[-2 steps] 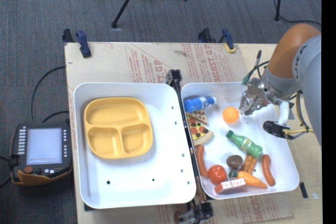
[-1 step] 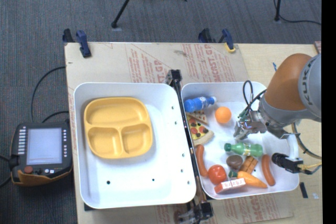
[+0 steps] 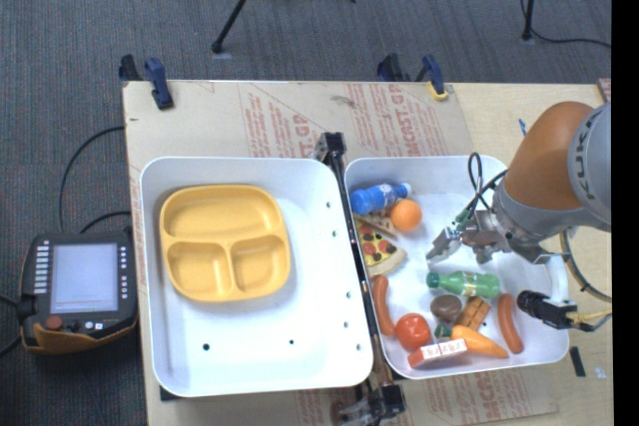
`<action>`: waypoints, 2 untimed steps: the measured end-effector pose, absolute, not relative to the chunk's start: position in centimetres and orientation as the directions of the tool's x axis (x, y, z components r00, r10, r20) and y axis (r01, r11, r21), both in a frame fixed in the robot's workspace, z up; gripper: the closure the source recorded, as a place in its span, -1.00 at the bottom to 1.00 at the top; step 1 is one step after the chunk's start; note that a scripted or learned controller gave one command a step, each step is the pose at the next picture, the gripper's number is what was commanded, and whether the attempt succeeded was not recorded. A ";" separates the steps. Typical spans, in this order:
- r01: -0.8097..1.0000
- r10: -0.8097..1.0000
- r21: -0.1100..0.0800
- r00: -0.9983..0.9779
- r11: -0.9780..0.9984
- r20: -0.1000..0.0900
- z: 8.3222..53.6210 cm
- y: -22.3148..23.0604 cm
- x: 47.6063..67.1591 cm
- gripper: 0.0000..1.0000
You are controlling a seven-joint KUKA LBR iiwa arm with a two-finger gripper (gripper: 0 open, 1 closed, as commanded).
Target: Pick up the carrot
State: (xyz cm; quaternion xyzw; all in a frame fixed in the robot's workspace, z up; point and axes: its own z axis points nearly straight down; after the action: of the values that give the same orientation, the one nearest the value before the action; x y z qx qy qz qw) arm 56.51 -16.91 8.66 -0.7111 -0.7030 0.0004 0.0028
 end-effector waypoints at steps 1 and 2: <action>1.000 1.000 0.000 0.004 -0.004 0.003 8.7 -10.7 64.6 -1.00; 1.000 1.000 -0.004 0.007 -0.007 0.004 9.7 -10.8 64.5 1.00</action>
State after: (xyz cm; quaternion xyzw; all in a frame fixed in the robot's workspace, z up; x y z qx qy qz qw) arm 64.49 -10.83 9.67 -0.7096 -0.7046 -0.0001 0.0030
